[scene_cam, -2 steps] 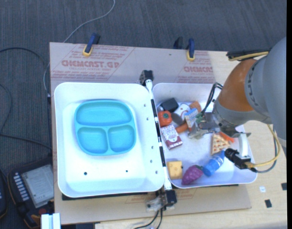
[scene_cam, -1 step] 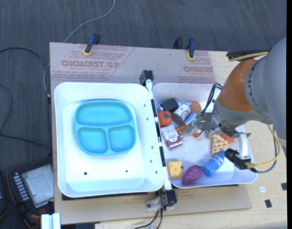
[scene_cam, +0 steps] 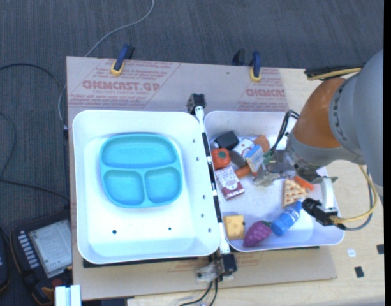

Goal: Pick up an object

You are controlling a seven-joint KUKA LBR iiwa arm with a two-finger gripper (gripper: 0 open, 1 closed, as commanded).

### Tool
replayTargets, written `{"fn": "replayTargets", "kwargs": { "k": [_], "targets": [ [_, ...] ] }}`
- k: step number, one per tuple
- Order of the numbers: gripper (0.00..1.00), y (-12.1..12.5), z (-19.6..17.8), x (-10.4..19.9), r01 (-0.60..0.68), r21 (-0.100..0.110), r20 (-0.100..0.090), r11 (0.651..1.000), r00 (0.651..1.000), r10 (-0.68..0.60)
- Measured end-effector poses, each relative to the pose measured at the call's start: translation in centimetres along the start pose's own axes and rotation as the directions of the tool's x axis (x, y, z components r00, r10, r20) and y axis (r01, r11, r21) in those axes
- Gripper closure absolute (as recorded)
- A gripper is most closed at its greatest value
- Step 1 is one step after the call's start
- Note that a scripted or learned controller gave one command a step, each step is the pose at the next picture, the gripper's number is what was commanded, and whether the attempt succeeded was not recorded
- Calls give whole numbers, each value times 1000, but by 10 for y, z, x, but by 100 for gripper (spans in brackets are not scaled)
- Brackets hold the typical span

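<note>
The right bin (scene_cam: 275,116) holds a loose clutter of small items. At its 6 o'clock lie a knobbly purple grape bunch (scene_cam: 258,233), a pitted yellow cheese cube (scene_cam: 233,225) and a smooth blue bottle (scene_cam: 286,220) lying on its side. A triangular pizza slice (scene_cam: 291,192) sits toward 3 o'clock. Near the centre lies a flat red-and-white carton (scene_cam: 228,182); above it, toward 11 o'clock, are a round red-orange piece (scene_cam: 221,158) and a black block (scene_cam: 227,139). A white-and-blue item (scene_cam: 249,150) and an orange piece (scene_cam: 259,146) lie at 12 o'clock; their shapes are hard to make out.

The gripper (scene_cam: 266,171) is low over the bin's centre, among these items. Its tips merge with the clutter; whether they are spread or closed cannot be told, and no item is seen between them. The arm (scene_cam: 335,123), grey with a glossy orange band, covers the bin's 2 o'clock corner and is cut off at the edge.

The left bin (scene_cam: 87,171), smooth white plastic, holds a blue three-compartment tray (scene_cam: 141,169). Both bins rest on a printed cardboard sheet (scene_cam: 118,85) clamped at 12 o'clock.
</note>
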State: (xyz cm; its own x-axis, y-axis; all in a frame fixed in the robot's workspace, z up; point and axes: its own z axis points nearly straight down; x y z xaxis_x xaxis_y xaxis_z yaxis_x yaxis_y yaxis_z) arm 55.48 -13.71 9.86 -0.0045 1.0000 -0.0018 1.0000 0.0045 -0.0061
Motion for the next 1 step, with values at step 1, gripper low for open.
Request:
{"fn": "replayTargets", "kwargs": {
  "k": [1],
  "targets": [
    [100,85,11,-32,-1,-11,1,1000,1000,1]
  ]
}}
